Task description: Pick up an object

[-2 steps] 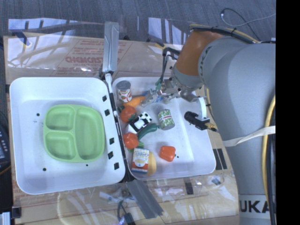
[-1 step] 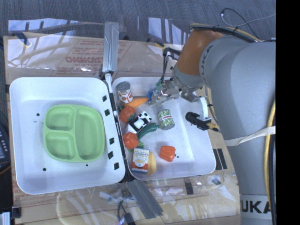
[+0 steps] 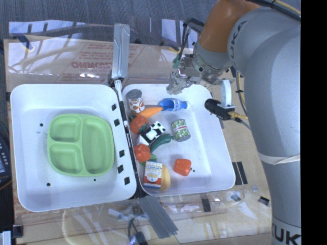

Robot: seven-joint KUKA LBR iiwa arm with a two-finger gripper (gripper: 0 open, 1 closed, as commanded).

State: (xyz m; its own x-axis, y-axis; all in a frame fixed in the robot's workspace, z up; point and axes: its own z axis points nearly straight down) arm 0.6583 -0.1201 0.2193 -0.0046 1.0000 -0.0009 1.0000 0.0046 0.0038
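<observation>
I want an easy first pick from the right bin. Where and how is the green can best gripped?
The green can lies tilted on its side on the white floor of the right bin, apart from the pile to its left. I would come straight down from above and close the gripper across its round body at mid-length, fingers either side of the label; the bare floor around it probably leaves room.

Divided plate (image 3: 80, 143) in left bin (image 3: 25, 106)
</observation>
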